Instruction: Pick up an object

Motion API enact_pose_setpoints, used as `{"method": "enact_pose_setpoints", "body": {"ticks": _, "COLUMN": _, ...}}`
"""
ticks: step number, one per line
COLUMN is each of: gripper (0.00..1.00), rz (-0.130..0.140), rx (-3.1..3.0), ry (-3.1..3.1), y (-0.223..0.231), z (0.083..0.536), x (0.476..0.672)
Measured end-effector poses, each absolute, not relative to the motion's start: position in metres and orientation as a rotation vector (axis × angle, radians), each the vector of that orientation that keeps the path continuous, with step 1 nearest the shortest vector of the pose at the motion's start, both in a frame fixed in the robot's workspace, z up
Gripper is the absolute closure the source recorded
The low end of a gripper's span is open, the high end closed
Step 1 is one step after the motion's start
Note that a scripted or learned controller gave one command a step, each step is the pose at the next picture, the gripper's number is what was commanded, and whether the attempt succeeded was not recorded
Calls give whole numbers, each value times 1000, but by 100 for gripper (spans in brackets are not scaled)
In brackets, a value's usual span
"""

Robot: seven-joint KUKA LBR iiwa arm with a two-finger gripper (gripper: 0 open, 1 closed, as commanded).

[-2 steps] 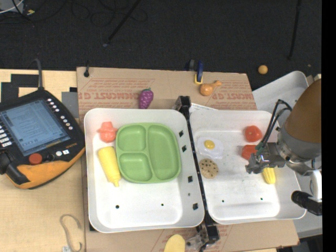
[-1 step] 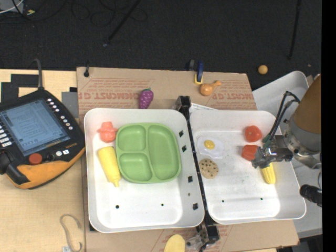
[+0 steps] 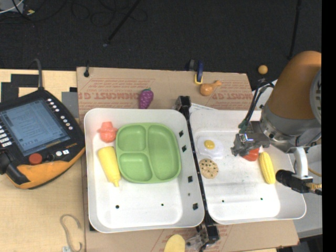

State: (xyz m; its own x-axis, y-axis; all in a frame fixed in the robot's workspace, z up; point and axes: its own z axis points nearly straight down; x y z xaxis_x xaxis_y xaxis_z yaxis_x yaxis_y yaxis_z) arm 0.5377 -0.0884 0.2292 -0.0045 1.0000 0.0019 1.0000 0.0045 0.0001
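My gripper [image 3: 243, 145] hangs low over the right bin [image 3: 294, 211], near its right middle. A small red object [image 3: 253, 154] lies right under and beside it, partly hidden by the gripper body, and I cannot tell whether they touch. A yellow corn cob [image 3: 267, 167] lies just to the right of the red object. To the left in the same bin are a fried egg [image 3: 209, 145] and a chocolate-chip cookie [image 3: 209, 168].
The left bin [image 3: 136, 214] holds a green divided plate [image 3: 147, 153], a yellow bottle [image 3: 109, 165] and a pink-red fruit [image 3: 106, 132]. Purple grapes [image 3: 146, 97] and an orange pear [image 3: 209, 87] lie on the cardboard behind. A teach pendant [image 3: 34, 133] sits far left, a lemon [image 3: 175, 242] at the front.
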Motion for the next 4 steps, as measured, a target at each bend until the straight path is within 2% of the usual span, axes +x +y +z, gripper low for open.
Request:
{"method": "enact_pose_setpoints", "body": {"ticks": 1, "gripper": 100, "rz": -2, "rx": -2216, "ry": -2224, "y": -42, "z": 236, "x": 563}}
{"method": "enact_pose_setpoints", "body": {"ticks": 3, "gripper": 100, "rz": 0, "rx": -2219, "ry": -2223, "y": 39, "z": 216, "x": 631}}
{"method": "enact_pose_setpoints", "body": {"ticks": 4, "gripper": 100, "rz": 1, "rx": -2221, "ry": -2220, "y": 58, "z": 222, "x": 632}}
